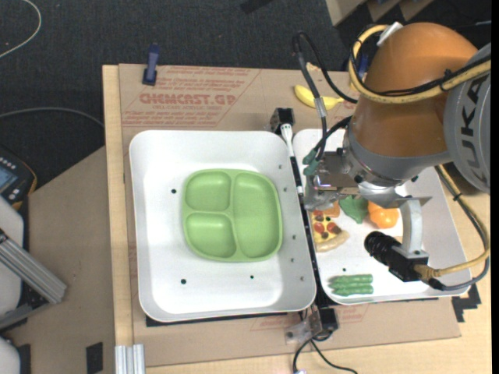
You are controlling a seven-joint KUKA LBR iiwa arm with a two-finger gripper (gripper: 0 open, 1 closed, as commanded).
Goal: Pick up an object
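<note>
— What's the arm (421,92) up to from where you stand?

— It reaches in from the right and hangs low over the right bin (448,232), its orange band bulging over most of that bin's upper half. The gripper (323,197) sits down near the bin's left wall, just beside the seam between the two bins.

— Open or closed?

— I can't tell; the wrist body covers that part, and I see nothing plainly held.

— What's lying in that bin?

— A pizza slice toy (327,232) lies right under the gripper, near the left wall. Just beside it, to the right, there's a green piece (353,209) and an orange piece (382,215), both partly hidden by the wrist. Toward the near edge a green bean pod toy (350,285) lies flat, apart from the rest. A black cylindrical part (394,257) on a cable hangs off the arm over the middle of the bin.

— And the left bin (156,232)?

— A green divided plate (232,214) lies flat near its middle, well apart from the gripper.

— Anything outside the bins?

— A yellow banana toy (316,97) sits on the cardboard sheet (195,96) behind the right bin, and a blue clip (150,66) grips that sheet's far edge
</note>
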